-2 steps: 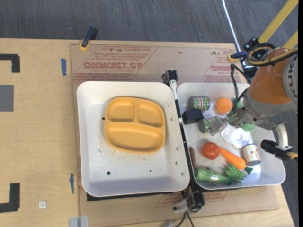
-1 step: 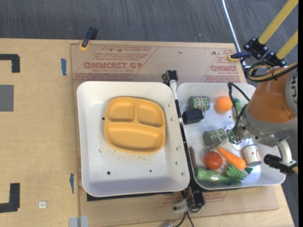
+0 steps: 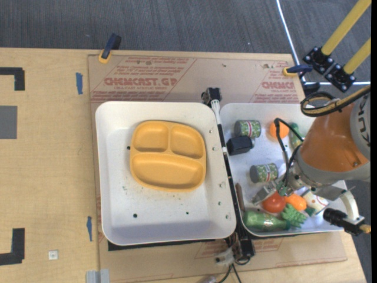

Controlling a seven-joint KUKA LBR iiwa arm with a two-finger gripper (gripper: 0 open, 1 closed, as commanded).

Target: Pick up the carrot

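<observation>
Near the right bin's front edge we see the carrot: a short orange piece, touching a red tomato on its left and a green leafy item in front. The arm's gripper sits just above that cluster; we cannot tell its state. Two small cans and a black block lie further back. The left bin holds a yellow divided plate. Both bins rest on cardboard over the wooden surface; grey carpet lies behind.
</observation>
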